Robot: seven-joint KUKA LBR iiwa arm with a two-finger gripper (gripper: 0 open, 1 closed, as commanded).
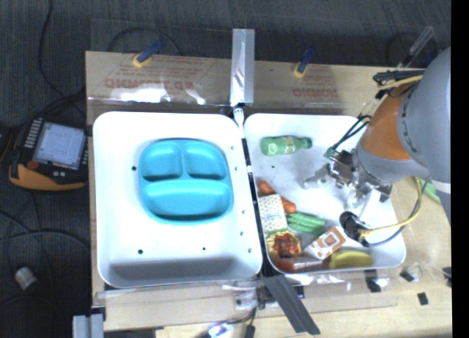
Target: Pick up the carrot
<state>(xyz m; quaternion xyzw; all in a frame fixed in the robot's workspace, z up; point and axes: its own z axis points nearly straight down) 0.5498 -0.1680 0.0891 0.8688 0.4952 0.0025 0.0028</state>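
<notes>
The carrot (288,206) is a small orange piece in the right bin (322,125), near its left wall. A white printed packet (272,212) lies across it, and another orange end (264,188) shows above the packet. My gripper (335,173) hangs over the middle of the right bin, to the right of the carrot and a little further back. Nothing shows in its grasp. The arm's orange band (382,138) sits just behind it.
A green bottle (286,144) lies at the back of the right bin. A green vegetable (305,221), a red packet (284,245), a small orange-and-white box (327,242) and a banana (350,258) crowd its front. The left bin (117,256) holds a blue divided plate (185,180).
</notes>
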